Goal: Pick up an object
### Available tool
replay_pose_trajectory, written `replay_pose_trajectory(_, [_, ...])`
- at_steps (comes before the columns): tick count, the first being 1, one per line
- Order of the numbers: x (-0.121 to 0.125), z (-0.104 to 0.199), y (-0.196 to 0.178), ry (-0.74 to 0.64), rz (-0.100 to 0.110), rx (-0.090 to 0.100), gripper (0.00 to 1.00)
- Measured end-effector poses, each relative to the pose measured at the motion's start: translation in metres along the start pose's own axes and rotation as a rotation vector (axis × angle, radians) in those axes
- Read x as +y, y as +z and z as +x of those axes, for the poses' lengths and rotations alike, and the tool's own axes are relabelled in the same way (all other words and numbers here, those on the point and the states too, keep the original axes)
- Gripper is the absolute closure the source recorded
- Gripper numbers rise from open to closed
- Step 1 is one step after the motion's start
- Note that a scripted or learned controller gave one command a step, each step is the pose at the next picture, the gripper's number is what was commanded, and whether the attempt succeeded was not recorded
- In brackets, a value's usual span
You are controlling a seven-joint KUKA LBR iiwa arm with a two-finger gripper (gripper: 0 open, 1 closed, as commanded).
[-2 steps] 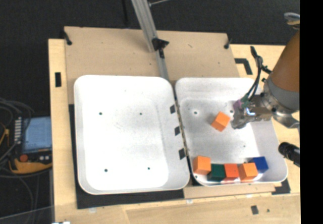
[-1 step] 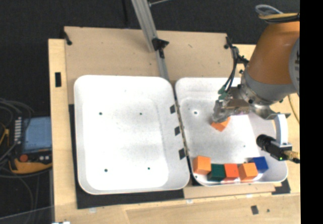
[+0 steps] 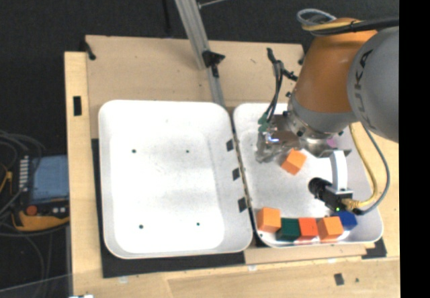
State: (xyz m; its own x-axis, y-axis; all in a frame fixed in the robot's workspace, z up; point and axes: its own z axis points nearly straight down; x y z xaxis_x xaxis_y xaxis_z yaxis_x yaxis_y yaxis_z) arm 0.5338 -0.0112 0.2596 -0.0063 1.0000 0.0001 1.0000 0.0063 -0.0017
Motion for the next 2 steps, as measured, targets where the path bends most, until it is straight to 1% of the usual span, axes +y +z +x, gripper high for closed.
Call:
replay_pose_trajectory(1, [0.010,0.044,0.013,0.001,0.002,0.000,1.00])
replay_pose_trajectory(2, [0.022,0.102,0.007,-0.003,-0.003,0.002,1.00])
